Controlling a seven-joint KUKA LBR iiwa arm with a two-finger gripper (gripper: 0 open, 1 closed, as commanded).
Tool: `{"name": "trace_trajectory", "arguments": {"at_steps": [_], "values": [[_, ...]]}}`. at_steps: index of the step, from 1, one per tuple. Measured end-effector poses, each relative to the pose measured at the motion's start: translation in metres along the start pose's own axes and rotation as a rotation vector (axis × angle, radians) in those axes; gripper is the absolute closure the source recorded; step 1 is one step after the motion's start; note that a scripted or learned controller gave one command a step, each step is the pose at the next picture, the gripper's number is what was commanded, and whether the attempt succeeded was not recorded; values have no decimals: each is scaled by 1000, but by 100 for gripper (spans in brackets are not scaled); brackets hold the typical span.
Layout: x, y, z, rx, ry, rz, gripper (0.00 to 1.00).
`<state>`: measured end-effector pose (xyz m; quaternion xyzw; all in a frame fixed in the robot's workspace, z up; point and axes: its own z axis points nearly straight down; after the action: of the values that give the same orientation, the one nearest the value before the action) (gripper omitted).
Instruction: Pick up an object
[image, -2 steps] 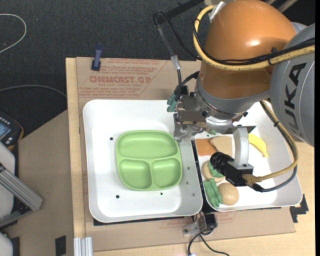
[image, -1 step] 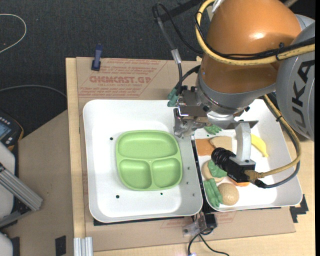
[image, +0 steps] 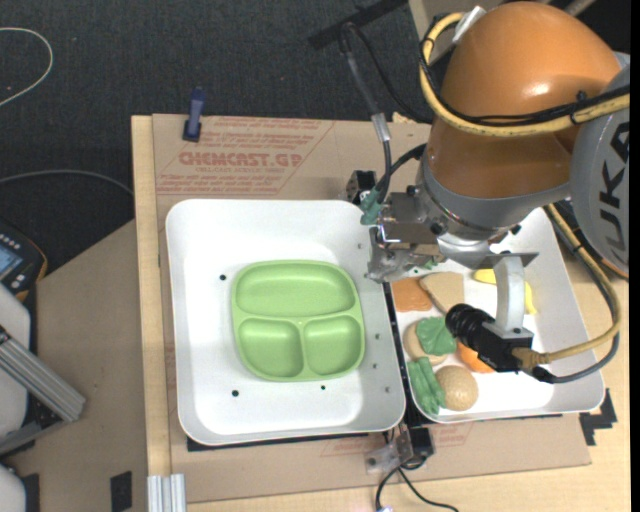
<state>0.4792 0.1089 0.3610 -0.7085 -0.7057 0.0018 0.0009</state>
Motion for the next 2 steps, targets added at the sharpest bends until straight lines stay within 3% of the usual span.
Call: {"name": "trace_trajectory", "arguments": {"at_steps": [2], "values": [[2,1,-22,-6,1,-5,100]]}}
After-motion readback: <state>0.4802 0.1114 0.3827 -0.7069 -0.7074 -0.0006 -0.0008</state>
